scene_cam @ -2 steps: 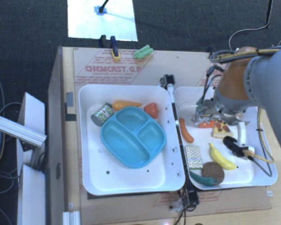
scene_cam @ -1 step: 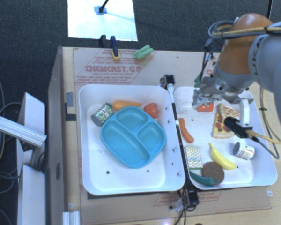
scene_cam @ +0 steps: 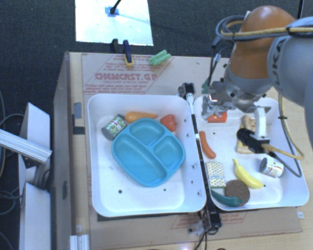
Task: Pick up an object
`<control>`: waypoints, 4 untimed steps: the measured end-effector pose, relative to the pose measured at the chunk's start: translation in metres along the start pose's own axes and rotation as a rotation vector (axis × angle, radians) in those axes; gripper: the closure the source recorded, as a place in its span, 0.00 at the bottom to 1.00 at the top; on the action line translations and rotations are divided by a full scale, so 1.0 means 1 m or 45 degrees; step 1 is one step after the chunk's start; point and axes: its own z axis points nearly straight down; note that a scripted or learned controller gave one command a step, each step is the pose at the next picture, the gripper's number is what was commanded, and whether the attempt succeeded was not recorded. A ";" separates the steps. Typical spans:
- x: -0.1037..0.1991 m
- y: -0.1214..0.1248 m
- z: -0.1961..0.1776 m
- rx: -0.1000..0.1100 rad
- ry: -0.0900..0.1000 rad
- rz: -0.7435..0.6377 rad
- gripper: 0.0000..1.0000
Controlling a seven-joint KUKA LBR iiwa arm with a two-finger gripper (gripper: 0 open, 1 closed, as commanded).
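The left bin [scene_cam: 101,191] holds a small can [scene_cam: 113,125] on its side, a carrot [scene_cam: 141,116], a blue divided plate [scene_cam: 148,151] and a red tomato-like piece [scene_cam: 168,122]. In the right bin [scene_cam: 292,191] lie a hot dog [scene_cam: 207,145], a red-orange block [scene_cam: 217,117], a banana [scene_cam: 248,175], a brown disc [scene_cam: 236,190] and a paper cup [scene_cam: 272,166]. The gripper [scene_cam: 215,110] hangs just over the block; whether its fingers are spread or pinched I cannot tell.
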 end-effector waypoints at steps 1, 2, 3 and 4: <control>-0.033 -0.010 0.031 0.003 -0.002 0.005 1.00; -0.037 -0.038 0.021 0.002 -0.002 0.005 1.00; -0.072 -0.054 0.010 0.002 -0.002 0.005 1.00; -0.018 -0.048 -0.025 0.000 0.000 0.002 1.00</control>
